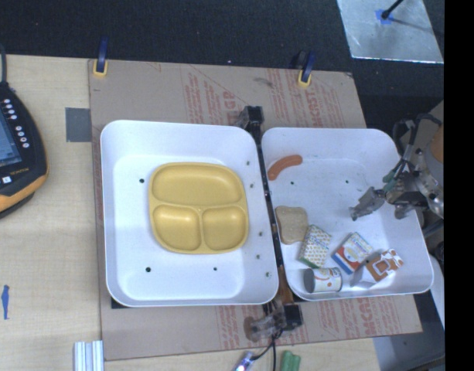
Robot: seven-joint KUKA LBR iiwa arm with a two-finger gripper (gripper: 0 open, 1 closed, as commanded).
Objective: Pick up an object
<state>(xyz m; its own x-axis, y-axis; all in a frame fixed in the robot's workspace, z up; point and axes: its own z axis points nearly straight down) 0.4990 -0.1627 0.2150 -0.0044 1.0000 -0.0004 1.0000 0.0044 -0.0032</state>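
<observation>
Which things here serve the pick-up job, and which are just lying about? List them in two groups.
Job: gripper; in the right bin: sausage, bread slice, patterned packet, white cup, two small cartons.

Lying about: yellow divided plate in the left bin, teach pendant, clamps.

Bench fittings and surroundings, seen from above

Brown cardboard sheet (221,91) with red print, under both bins, held at its far edge by two yellow-and-blue clamps (101,62) (305,68); small black clips (253,116) (287,315) at the seam between the bins, far and near ends. Orange-and-black teach pendant (8,157) on the wooden benchtop (43,284) at left, grey tape square (78,124) beside it. Dark floor (182,14) beyond.
</observation>
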